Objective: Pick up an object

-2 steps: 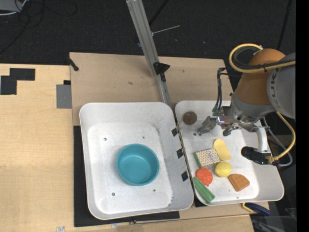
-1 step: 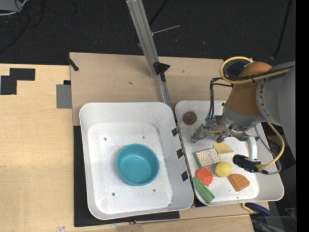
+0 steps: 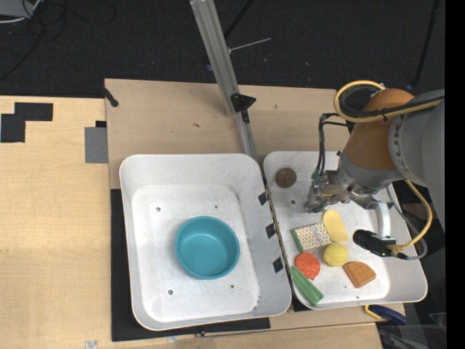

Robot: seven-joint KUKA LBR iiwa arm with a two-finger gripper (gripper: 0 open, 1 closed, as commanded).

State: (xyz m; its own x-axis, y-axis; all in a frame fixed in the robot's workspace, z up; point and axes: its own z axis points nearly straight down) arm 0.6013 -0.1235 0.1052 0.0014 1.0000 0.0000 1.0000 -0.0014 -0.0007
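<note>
While the gripper [image 3: 317, 198] hovers low in the right bin [image 3: 407, 282], right of frame centre, its opening cannot be determined. Approach step; next, descend onto the yellow object [image 3: 335, 225] just beside.

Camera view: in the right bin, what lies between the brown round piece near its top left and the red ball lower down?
The checkered block lies between the brown round piece and the red ball, with bare bin floor above it.
</note>
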